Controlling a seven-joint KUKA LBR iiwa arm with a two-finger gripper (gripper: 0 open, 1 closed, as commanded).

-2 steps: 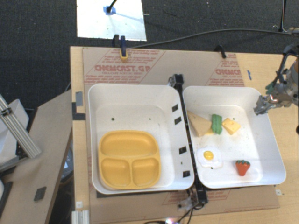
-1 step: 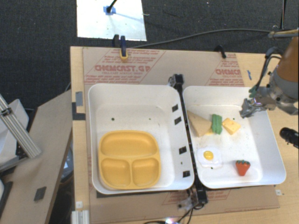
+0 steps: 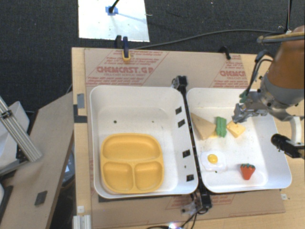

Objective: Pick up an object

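Gripper [image 3: 242, 113] (open or clenched: cannot tell) hangs directly above the yellow cheese wedge [image 3: 236, 129]; ridged green block [image 3: 220, 127] lies leftward.

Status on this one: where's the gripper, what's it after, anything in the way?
Gripper low in right bin, just above yellow cheese block. Cheese lying on bin floor, not lifted. Green piece and tan wedge close beside it.
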